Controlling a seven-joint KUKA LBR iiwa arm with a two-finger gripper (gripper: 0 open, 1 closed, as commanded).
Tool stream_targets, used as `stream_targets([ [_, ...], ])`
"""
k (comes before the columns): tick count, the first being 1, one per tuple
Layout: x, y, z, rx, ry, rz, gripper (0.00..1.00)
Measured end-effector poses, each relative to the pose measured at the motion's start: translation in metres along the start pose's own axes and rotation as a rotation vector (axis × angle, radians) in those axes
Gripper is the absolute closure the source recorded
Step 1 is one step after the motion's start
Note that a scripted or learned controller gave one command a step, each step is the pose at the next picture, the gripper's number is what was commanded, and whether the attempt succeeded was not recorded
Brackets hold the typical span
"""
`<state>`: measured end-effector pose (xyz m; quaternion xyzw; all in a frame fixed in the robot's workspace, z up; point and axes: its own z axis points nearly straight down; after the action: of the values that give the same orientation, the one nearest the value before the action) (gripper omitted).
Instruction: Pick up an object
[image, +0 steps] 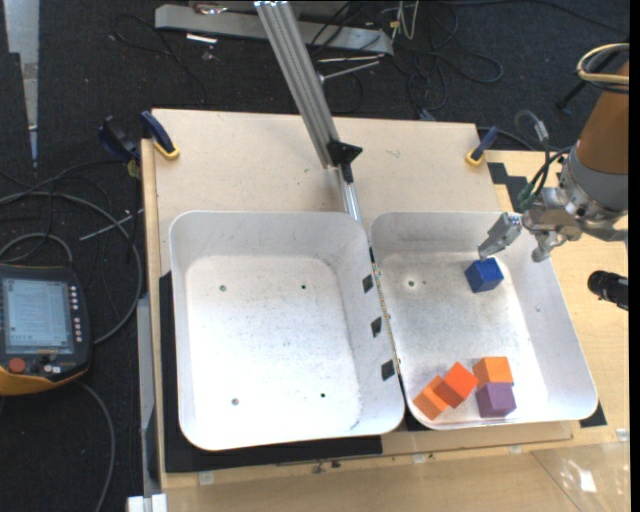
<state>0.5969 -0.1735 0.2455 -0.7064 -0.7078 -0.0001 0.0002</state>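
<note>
Two fingers of the gripper (523, 240) stood spread wide, holding nothing, just above the blue cube (484, 274); centring and descending squarely (my judgement) seemed wise.

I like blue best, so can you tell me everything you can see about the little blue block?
The blue block is a small, solid-looking cube, plain blue all over, with no marks. It sits on the floor of the right bin, in its upper part, turned a bit askew. It stands alone, well away from the orange and purple blocks. The gripper hangs just above and to its right, not holding it.
</note>
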Motion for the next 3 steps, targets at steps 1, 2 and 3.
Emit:
stream_targets([
  [1, -0.005, 0.034, 0.121, -0.004, -0.006, 0.000, 0.00],
  [2, -0.010, -0.056, 0.151, 0.004, 0.000, 0.006, 0.00],
  [3, -0.015, 0.053, 0.149, -0.008, -0.003, -0.003, 0.00],
])
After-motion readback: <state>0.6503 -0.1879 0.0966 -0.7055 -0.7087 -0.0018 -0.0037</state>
